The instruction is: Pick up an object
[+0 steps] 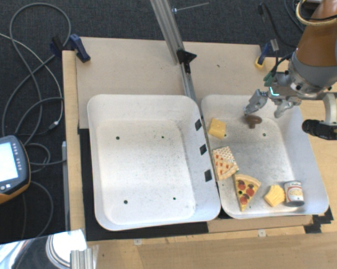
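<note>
My gripper (269, 105) hangs over the far part of the right bin (303, 150), its two fingers spread open with nothing between them. A small brown object (253, 119) lies on the bin floor just below the left finger (257, 101), apart from it. A yellow cheese block (217, 129) sits at the bin's left wall. Nearer the front lie a checkered cracker (224, 161), a pizza slice (245, 190), a yellow wedge (275, 195) and a small can (294, 193).
The left bin (101, 150) stands beside the right one, with a row of black clips (202, 148) along the shared edge. A metal post (168, 21) slants up from the back of the bench. Blue clamps (78, 46) grip the far bench corners.
</note>
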### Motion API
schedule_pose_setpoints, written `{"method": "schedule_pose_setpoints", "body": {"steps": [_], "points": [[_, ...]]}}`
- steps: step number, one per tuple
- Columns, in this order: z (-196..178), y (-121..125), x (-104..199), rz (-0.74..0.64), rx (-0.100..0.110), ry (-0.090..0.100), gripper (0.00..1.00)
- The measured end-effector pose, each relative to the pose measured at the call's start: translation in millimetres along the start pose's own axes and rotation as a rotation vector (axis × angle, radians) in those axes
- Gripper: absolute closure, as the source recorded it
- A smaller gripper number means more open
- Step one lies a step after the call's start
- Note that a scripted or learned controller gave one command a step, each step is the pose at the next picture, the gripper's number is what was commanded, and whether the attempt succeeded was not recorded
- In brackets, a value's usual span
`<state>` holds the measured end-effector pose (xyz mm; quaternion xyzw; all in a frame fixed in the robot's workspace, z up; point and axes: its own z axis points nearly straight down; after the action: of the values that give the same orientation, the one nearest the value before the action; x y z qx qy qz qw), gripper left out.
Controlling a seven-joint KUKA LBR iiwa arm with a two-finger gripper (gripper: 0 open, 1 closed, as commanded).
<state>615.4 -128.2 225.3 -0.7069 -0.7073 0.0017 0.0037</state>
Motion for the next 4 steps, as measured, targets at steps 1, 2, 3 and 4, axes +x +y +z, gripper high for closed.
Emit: {"method": "schedule_pose_setpoints", "body": {"steps": [1,2,3,4], "points": [[-3,1,0,-0.001,-0.005,-0.001,0.00],[43,2,-8,0.001,-0.001,-0.001,0.00],[102,1,2,-0.001,0.001,0.000,0.00],[135,0,2,0.000,-0.001,-0.001,0.00]]}}
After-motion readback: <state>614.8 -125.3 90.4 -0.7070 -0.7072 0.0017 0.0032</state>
